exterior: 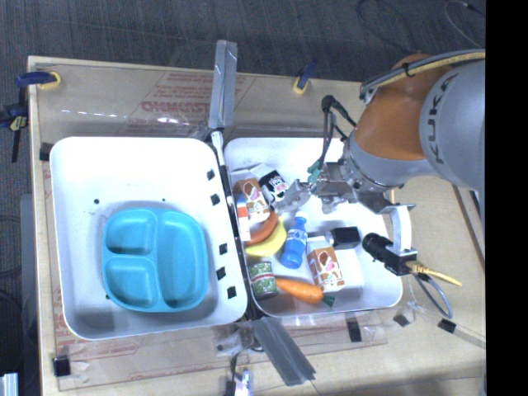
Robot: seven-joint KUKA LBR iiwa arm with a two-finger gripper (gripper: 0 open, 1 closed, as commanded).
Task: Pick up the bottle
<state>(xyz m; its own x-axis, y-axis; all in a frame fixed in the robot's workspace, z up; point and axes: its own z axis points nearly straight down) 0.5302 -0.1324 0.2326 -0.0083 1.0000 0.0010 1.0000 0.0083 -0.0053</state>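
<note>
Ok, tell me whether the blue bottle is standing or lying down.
Lying down: the blue bottle rests on its side in the right bin, beside the banana.

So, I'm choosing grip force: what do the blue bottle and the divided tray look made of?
The blue bottle looks like smooth plastic, given its uniform saturated colour and paler cap. The divided tray looks like moulded matte plastic, with rounded compartments and soft shading. Neither can be confirmed by look alone.

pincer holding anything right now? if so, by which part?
Nothing held. The pincer hangs above the right bin, apart from the blue bottle, which lies among the clutter.
</note>
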